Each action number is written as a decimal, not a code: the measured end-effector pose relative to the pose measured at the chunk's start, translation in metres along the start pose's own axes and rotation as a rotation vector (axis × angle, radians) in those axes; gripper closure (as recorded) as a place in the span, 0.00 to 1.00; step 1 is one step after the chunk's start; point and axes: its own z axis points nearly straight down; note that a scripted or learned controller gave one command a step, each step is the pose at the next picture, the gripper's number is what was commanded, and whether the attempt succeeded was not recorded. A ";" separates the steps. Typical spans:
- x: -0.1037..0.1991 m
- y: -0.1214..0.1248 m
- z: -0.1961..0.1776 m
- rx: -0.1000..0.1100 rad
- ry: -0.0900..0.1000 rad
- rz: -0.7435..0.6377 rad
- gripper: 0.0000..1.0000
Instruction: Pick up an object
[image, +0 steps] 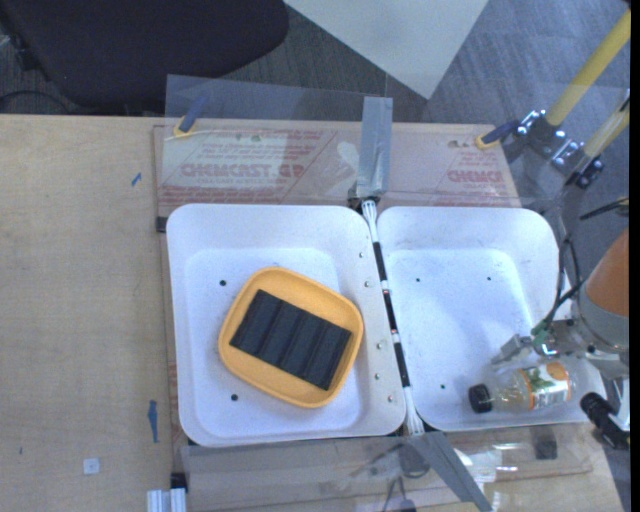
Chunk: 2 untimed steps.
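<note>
Down at the right bin's (470, 250) near right corner, a small clear bottle (525, 390) with a dark cap and an orange-and-green label lies on its side, cap pointing toward the divider between the two bins. The gripper (540, 345) sits just above and beside the bottle at the bin's right edge, with small green and metal parts showing at its tip; whether its fingers are spread or closed cannot be told from this angle, and nothing is seen held between them. The arm's orange band (610, 285) shows at the bench's (70, 300) right side (cables trail alongside it). In the left bin (190, 240), a yellow-orange rounded square tray (232, 330) rests near the centre, turned at a slant to the bin's walls, and a dark ribbed rectangular pad (292, 338) lies inside it. Both white bins sit side by side on the wooden bench, touching along a shared divider. Behind them, along the bins' far edge, a clear plastic sheet (250, 170) with faded red lettering lies flat, with a grey bracket (375, 145) standing at the middle where the bins meet.
</note>
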 end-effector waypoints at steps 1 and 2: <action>0.000 0.002 0.000 -0.006 -0.006 -0.130 0.00; -0.010 -0.002 -0.097 0.003 -0.003 0.044 0.00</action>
